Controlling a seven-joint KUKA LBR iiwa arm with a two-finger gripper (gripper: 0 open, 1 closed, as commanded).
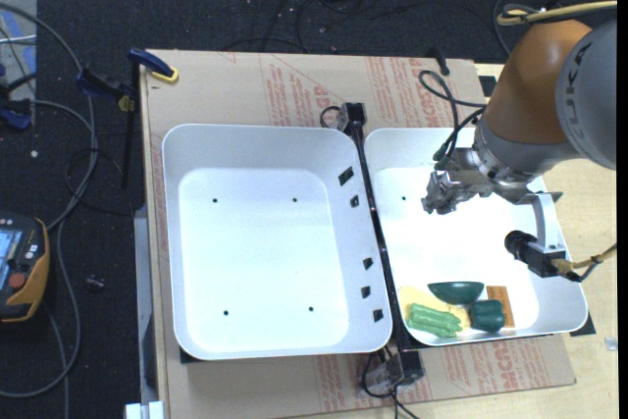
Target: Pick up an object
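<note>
Worktop [285,78]: a pale board printed with faint red lettering, set on a dark floor. Resting directly on it, side by side and touching along a black central divider [371,211], are two shallow white bins. The left bin [177,211] occupies the board's middle; the right bin [574,309] reaches toward the board's right edge. A yellow-and-blue clamp [155,66] grips the far left corner.
</note>
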